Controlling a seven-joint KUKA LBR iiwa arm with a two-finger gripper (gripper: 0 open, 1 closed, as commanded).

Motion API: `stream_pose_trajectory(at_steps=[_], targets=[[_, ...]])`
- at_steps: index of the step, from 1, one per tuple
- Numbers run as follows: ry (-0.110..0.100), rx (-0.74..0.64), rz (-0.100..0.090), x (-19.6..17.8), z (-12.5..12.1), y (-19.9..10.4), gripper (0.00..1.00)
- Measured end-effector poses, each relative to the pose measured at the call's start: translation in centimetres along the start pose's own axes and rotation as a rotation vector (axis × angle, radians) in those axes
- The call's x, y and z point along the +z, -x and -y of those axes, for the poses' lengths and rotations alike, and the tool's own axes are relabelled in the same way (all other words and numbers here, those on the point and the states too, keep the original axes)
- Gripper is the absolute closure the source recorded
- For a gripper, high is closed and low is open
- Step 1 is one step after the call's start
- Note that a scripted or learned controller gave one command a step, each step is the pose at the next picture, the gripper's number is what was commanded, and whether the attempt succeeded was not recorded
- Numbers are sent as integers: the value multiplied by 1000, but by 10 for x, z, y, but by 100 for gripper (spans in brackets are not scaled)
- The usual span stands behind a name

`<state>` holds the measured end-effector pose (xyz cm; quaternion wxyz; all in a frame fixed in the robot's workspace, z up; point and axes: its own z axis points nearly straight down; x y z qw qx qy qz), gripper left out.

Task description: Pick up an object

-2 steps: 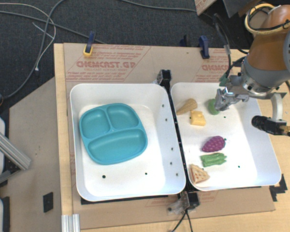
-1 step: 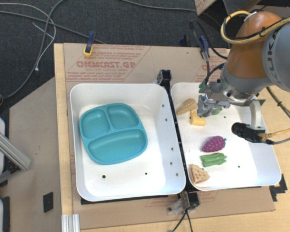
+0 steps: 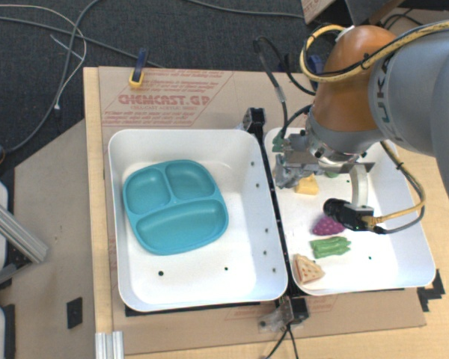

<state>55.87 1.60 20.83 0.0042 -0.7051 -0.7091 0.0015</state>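
Sandwich wedge (image 3: 307, 269): right bin's (image 3: 404, 271) 7 o'clock corner.
Gripper (image 3: 293, 172): at yellow cheese (image 3: 307, 186); finger spread cannot be told.
Risk: off-centre closure likely nudges the cheese aside.

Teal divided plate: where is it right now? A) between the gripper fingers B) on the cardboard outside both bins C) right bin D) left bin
D: the teal divided plate lies flat inside the left bin, apart from the food toys in the right bin.
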Motion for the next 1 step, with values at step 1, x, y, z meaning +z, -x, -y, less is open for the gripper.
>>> stream_pose_trajectory(at_steps=[1], targets=[[5,-1,1,-8,-2,-60,100]])
